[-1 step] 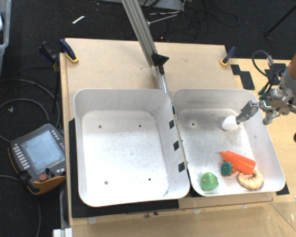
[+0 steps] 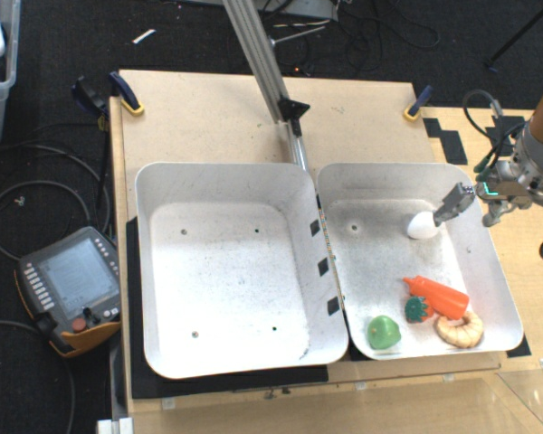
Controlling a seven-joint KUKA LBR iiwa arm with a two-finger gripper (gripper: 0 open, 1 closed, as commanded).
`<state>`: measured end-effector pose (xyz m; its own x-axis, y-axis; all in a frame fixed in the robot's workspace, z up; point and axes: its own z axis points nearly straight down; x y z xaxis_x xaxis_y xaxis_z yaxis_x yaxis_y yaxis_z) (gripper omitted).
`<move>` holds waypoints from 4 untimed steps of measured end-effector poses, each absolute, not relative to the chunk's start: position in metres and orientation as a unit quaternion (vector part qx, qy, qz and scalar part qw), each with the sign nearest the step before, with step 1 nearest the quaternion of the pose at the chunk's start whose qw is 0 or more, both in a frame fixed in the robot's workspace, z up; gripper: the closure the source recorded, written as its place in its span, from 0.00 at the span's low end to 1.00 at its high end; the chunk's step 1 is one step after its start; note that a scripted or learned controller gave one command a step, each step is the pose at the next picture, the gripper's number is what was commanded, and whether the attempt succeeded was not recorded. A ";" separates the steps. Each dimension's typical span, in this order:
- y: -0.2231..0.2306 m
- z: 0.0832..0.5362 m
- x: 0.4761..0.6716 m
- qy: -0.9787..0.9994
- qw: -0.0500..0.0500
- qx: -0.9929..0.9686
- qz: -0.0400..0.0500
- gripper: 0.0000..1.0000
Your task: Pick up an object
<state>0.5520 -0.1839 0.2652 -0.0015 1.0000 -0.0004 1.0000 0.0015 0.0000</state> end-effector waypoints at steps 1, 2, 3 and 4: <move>-0.179 0.202 0.553 0.707 -0.003 0.707 -0.002 0.00; -0.182 0.139 0.549 0.707 -0.003 0.708 -0.002 0.00; -0.182 0.094 0.550 0.707 0.001 0.707 0.000 0.00; -0.182 0.106 0.550 0.707 0.001 0.707 0.001 1.00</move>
